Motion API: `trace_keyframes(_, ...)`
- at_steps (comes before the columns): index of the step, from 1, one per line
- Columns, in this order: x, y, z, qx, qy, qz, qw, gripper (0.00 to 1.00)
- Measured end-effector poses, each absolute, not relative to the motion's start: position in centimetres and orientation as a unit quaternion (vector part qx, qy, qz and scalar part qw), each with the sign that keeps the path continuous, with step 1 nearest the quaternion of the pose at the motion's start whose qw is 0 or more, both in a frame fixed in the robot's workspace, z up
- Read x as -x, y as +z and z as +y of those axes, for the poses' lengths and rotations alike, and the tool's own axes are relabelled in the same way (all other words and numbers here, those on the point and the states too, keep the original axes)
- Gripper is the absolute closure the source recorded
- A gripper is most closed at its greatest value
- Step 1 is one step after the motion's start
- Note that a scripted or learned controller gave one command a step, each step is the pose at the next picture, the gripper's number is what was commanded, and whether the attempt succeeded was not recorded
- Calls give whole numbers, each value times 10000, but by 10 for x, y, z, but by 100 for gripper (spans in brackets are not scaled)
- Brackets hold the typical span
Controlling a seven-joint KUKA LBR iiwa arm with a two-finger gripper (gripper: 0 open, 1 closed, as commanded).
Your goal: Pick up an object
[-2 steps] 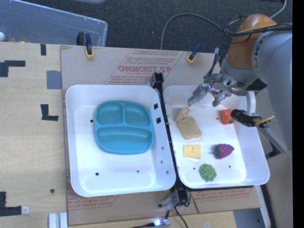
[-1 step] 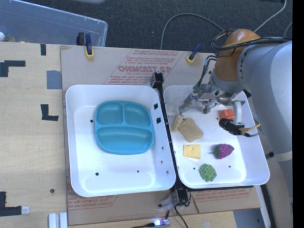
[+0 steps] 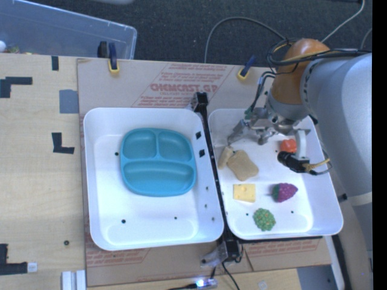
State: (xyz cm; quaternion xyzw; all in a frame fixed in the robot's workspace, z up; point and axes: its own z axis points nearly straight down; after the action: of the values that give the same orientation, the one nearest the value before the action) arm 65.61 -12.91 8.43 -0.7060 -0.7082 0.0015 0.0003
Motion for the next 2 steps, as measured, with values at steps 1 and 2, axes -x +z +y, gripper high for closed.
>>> trace_keyframes(1,-657,93,-129,7055,19,-7087,-10,100)
trace_keyframes(2,-654,137,-136,7066,1,-7076,1,100)
